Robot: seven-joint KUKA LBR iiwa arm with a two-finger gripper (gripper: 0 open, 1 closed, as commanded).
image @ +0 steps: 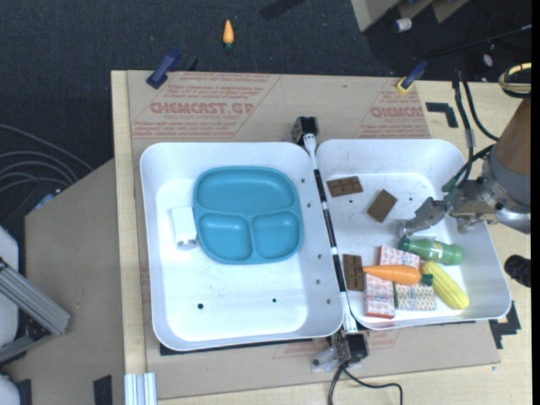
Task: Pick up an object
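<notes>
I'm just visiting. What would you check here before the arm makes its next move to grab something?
1. Gripper over the right bin: ok.
2. Target near it, the green bottle lying just below: ok.
3. Room around the bottle: not ok, the carrot and corn crowd it.
4. Something already held: cannot tell.
5. Blue tray out of the way in the left bin: ok.

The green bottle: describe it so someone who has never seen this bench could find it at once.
Look in the right bin, at its right side, just below the gripper. The green bottle lies on its side above the orange carrot and the yellow corn cob. It is the one green, see-through thing in that pile.
</notes>
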